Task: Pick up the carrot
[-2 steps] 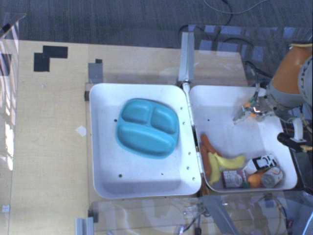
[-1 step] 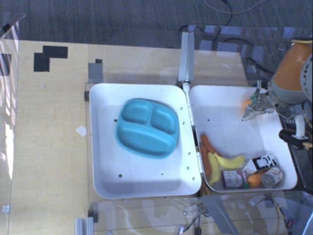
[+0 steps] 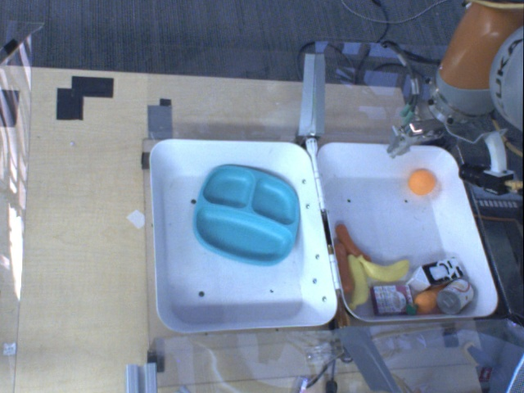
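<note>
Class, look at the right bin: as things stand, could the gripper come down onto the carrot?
Probably yes, but tightly. The carrot lies uncovered on top, yet it hugs the bin's left wall with the banana against it. The gripper hangs above the far edge.

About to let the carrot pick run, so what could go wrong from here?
1. The carrot lies against the right bin's left wall, touching the banana; the fingers may strike the wall or drag the banana.
2. The gripper sits at the bin's far edge, across from the carrot, so a low approach could knock the orange ball.
</note>
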`<state>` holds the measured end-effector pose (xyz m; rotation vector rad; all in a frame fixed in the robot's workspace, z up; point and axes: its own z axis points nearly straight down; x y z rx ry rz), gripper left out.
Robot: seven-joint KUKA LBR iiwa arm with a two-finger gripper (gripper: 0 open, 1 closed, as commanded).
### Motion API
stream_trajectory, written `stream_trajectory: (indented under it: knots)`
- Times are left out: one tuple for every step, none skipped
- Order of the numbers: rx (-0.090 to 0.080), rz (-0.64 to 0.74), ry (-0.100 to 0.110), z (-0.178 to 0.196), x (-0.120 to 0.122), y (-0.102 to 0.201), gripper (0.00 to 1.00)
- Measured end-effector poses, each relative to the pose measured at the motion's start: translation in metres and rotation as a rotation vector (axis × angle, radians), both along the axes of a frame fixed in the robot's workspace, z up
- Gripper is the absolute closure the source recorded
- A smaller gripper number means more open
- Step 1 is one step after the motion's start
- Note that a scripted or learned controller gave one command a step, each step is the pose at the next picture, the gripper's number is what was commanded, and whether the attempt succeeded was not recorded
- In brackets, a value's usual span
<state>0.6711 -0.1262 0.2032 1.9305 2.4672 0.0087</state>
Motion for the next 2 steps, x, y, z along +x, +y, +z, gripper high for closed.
stream_trajectory:
  knots:
    - [-0.005,0.478,-0.003,-0.113,-0.078,0.028,1.00]
    - [0.000,0.210,0.003,-0.017,-0.103,0.092,1.00]
